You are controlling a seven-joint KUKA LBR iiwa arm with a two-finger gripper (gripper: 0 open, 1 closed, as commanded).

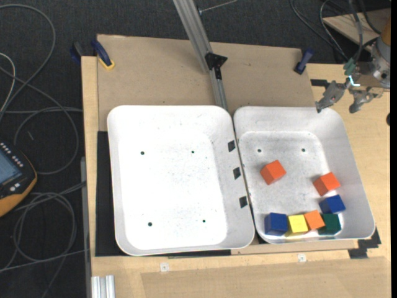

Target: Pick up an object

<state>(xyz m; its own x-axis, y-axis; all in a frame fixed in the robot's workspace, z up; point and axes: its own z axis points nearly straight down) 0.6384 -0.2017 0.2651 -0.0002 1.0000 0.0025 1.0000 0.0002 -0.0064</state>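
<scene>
Grey wrist and two-finger gripper at the frame's far right

The gripper (340,102) is a small, pale grey metal assembly with two slim fingers (327,98) that splay outward and downward, each ending in a darker tip. Above them sits a compact, blocky body in light grey and silver, crowded with small fittings and bracket edges. A tiny teal-green glint shows on its left face. Dark, thin cables run down toward the body from above. A curved, lighter grey housing of the arm is cut off by the right edge; its finer markings are too small to read.
</scene>
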